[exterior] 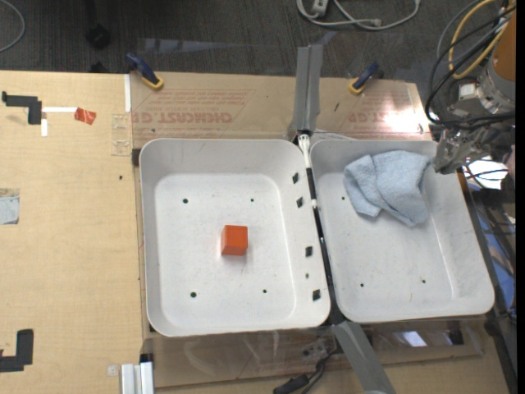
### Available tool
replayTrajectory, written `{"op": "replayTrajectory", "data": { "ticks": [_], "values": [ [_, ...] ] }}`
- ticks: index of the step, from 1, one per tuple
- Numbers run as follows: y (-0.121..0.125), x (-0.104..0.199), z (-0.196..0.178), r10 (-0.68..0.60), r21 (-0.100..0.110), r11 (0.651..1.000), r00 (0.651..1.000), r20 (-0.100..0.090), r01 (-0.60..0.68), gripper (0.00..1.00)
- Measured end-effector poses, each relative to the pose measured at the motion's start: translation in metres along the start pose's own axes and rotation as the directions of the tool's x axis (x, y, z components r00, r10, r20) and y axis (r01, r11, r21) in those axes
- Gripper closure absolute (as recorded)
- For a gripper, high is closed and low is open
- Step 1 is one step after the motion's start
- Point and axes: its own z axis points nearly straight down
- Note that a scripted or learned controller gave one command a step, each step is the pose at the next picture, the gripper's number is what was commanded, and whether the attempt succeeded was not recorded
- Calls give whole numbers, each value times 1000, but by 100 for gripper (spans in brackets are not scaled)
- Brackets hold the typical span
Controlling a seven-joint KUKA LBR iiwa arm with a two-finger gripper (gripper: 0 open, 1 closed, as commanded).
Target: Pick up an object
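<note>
Orange block (235,240) sits near the left bin's (164,302) middle — alone. Grey cloth (388,186) lies crumpled in the right bin's (459,302) far corner. Gripper (449,156) at that bin's far right edge, beside the cloth — grip state not discernible.

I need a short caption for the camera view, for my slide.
Orange block in left bin, grey cloth in right bin, gripper beside the cloth.
</note>
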Motion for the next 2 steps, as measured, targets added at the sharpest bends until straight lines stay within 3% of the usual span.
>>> {"op": "replayTrajectory", "data": {
  "ticks": [1,2],
  "values": [
    [36,13,-13,-341,-3,940,940,1,341,100],
    [9,1,-11,-501,-2,865,865,2,501,100]
  ]
}}
